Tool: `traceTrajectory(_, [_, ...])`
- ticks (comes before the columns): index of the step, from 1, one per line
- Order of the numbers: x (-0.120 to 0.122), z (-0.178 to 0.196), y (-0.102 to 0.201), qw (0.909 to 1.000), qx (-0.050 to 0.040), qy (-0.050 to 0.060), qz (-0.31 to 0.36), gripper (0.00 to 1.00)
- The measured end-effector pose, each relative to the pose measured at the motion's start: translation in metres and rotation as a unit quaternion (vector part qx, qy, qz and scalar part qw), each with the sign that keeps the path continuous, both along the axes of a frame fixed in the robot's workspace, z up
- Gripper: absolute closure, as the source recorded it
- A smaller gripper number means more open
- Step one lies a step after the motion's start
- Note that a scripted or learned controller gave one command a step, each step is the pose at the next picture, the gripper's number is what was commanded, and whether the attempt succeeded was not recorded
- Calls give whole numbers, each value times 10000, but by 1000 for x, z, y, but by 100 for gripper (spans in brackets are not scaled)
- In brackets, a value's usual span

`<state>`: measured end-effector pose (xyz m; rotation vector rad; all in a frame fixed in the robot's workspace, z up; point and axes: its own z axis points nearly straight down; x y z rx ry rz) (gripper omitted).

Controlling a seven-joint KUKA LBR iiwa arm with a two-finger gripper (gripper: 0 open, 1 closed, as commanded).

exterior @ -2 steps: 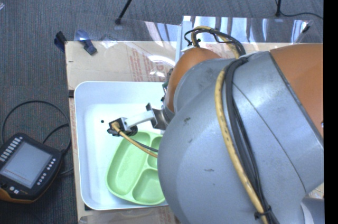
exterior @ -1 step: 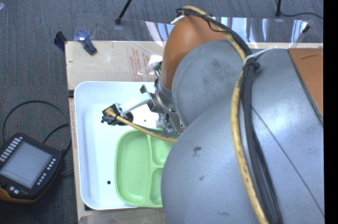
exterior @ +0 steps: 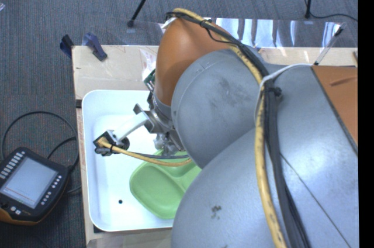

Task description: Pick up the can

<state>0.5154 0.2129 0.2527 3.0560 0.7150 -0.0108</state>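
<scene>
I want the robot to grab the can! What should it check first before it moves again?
1. Can in sight: cannot tell. No can is visible; the big grey arm covers much of the left bin.
2. Hand over the left bin: ok. The hand is low inside it.
3. Something held in the hand: cannot tell, the arm hides it.
4. Things close to the hand: not ok. A green dish lies right beside it.
5. Yellow cable free: cannot tell. It runs across the bin near the hand.
</scene>
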Motion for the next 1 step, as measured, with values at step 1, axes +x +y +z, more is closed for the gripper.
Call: traceTrajectory(1, [9, 15, 21, 9980, -8, 25, 633, 100])
